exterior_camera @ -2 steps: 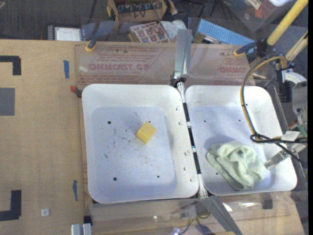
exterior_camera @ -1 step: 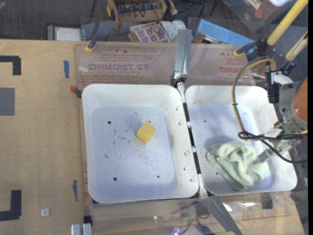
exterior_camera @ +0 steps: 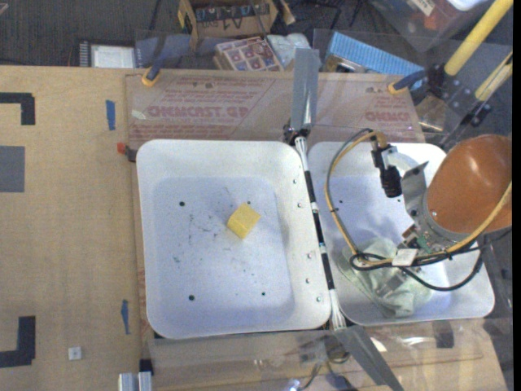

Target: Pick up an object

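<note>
A small yellow block lies near the middle of the left white bin. In the right white bin, a pale grey-green crumpled object rests near the front edge. My gripper is low in the right bin, right over that crumpled object and partly hiding it. The orange band of the arm sits above it on the right, and yellow and black cables loop across the bin floor.
A grey divider separates the two bins. A cardboard sheet lies behind the bins, with boxes and clutter beyond it. Wooden bench surface extends to the left.
</note>
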You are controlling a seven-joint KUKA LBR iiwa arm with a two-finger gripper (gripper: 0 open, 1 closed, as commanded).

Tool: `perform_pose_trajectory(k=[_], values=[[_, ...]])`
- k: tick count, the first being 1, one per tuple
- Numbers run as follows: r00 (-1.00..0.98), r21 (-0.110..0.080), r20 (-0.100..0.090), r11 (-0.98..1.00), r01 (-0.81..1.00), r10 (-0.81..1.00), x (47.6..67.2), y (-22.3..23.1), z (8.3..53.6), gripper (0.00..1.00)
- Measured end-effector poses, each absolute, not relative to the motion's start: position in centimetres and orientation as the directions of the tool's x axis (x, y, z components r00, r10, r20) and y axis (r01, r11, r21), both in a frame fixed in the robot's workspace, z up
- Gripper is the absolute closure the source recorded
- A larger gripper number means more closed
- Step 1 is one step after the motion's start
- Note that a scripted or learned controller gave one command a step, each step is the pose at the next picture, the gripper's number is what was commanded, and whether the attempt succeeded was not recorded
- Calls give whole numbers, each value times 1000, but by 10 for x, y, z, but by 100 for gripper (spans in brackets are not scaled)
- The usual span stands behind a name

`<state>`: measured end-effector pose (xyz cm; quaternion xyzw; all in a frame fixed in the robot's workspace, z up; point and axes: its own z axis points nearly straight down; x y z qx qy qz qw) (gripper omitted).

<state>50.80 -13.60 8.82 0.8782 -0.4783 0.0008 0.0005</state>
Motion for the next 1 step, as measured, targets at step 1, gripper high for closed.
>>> perform_pose_trajectory(k=[1], values=[[642,-2,-2,-642,-766,-766,518,-126,160,0]])
